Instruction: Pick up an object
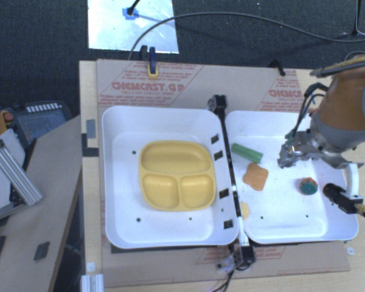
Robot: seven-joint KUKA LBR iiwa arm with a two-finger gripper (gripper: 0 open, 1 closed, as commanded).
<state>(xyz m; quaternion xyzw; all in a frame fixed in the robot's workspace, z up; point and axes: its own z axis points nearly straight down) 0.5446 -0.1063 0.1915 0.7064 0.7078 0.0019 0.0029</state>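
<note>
Two white bins sit side by side on a cardboard-covered bench, seen from above at a slant. Left bin [118,163] holds a yellow tray [175,175] with three compartments, lying flat at its centre. Right bin [286,224] holds four small things: a green block [247,152] at about 10 o'clock from the bin's centre, an orange piece [255,176] just below it toward 9 o'clock, a green-and-orange ball [308,186] toward 3 o'clock, and a pale yellow piece [244,210] at 8 o'clock against the divider.

Reaching in from 3 o'clock, the grey arm [347,111] with its orange band hangs over the right bin's upper half. Its gripper [287,157] hovers near the middle of that bin, between the green block and the ball, apart from both; nothing shows between its fingers, and whether they stand apart or together cannot be told at this angle.

At 12 o'clock beyond the bench lies a shiny sheet [131,17] with a blue clip.
</note>
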